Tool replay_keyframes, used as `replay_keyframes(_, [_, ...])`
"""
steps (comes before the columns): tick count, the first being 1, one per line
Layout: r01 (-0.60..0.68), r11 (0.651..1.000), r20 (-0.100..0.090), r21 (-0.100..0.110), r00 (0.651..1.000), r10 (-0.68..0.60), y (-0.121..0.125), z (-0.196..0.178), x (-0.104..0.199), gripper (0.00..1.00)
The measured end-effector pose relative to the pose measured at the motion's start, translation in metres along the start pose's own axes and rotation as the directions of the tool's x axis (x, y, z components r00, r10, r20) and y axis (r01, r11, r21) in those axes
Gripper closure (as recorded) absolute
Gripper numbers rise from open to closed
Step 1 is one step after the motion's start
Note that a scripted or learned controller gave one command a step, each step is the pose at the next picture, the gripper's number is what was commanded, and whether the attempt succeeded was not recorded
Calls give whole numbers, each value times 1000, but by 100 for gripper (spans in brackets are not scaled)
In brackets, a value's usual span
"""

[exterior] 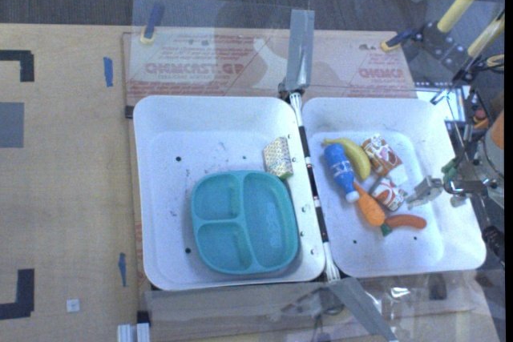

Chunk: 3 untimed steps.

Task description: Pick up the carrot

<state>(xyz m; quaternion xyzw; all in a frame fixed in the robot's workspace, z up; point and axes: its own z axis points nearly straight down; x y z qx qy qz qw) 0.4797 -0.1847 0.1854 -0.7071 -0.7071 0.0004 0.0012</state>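
Inside the right bin, the carrot lies just beside the blue bottle and a red pepper. Probably light, stiff, smooth plastic; grasp across its thick middle. Near it, the gripper hangs; how wide it stands I cannot tell.

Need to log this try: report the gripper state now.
Gripper: cannot be told; it sits over the right bin, apart from the carrot.
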Motion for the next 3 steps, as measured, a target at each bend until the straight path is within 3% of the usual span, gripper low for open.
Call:
replay_keyframes(1, [268,964,1,-2,964,-268,33,93,49,0])
replay_keyframes(2, [261,965,3,-4,965,-261,33,83,46,100])
replay_keyframes(3, [135,991,2,-3,991,-135,75,1,117,100])
